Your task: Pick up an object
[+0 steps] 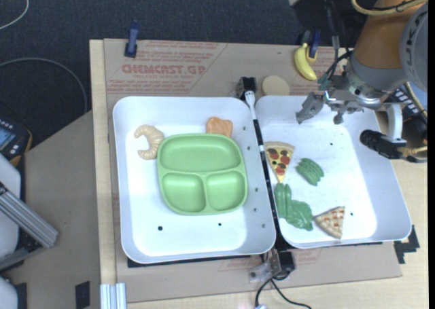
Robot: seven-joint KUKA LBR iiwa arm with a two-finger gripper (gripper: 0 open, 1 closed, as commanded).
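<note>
Plastic play food is what you have to choose from, all of it lying in the right bin [380, 195]: a pizza slice [279, 158] close against the left wall, a small green leaf piece [310, 170] just beside it, a larger green leafy piece [292, 209] lower down, and a second pizza slice [331, 221] near the front rim.

Camera view: the gripper [319, 112] hangs over the back of the right bin, above bare floor and well apart from every item. Its two fingers [305, 112] are spread with a clear gap, and nothing sits between them.

Handling, as a judgement: these pieces look light, stiff and smooth, so expect them to skid or tip, not deform. The pizza slices lie flat and thin, poor for a top pinch. You would do better with the small green leaf piece, which stands clear of its neighbours; take it across its narrow width. The slice against the wall leaves one finger little room.
</note>
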